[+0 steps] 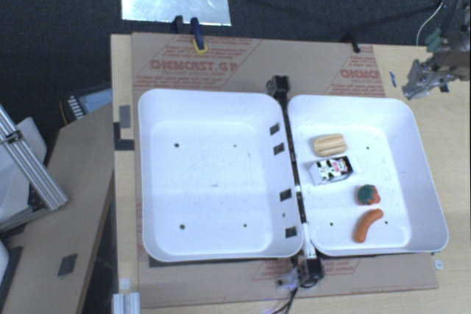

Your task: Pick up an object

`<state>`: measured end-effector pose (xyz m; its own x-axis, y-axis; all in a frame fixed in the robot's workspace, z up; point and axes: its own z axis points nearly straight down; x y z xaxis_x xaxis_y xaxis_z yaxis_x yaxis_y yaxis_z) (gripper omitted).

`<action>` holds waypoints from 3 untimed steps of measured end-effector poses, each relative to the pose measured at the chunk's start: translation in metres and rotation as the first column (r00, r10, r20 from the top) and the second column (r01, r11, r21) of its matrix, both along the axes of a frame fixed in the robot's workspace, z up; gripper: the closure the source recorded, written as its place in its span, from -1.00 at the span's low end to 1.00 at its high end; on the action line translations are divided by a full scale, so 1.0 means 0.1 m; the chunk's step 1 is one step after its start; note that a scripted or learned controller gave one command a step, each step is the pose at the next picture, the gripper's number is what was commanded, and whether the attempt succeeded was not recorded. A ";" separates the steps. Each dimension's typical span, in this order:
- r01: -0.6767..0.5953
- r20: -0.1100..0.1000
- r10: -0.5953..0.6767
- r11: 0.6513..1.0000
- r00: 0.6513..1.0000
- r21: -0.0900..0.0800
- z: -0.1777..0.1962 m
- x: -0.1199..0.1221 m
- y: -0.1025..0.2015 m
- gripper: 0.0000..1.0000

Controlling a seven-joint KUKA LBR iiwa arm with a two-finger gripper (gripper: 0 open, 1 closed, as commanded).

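Four small things lie in the right bin [419, 151], all toward its middle and near edge: a tan bun-shaped piece [329, 144], a small black-and-white carton [333, 170] just below it, a green and red lump [368, 194] further toward the near side, and an orange sausage [367, 225] close to the front wall. The left bin [158, 158] sits alongside, sharing the middle divider.

The gripper [430, 75] hangs at the right edge of the view, above the bench beyond the far corner of the right bin and well apart from every item. How far it stands open cannot be told from here, and nothing is visible in its grasp.

All four look like light toy pieces. The sausage seems the easiest take: narrow, probably slightly soft, best pinched across its middle. The carton is likely stiff with flat sides. The bun is wider and rounded, so it may slip.
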<state>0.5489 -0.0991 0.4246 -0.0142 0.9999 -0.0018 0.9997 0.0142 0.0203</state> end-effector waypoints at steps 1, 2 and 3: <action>-0.001 -0.002 0.001 1.000 1.000 0.004 1.00 0.65 0.94 1.00; 0.010 -0.017 -0.010 1.000 1.000 0.001 0.93 0.63 0.87 -1.00; 0.005 -0.013 -0.005 1.000 1.000 0.001 1.05 0.63 0.87 1.00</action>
<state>0.6119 -0.0122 0.5295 -0.0093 1.0000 -0.0009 0.9999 0.0093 0.0072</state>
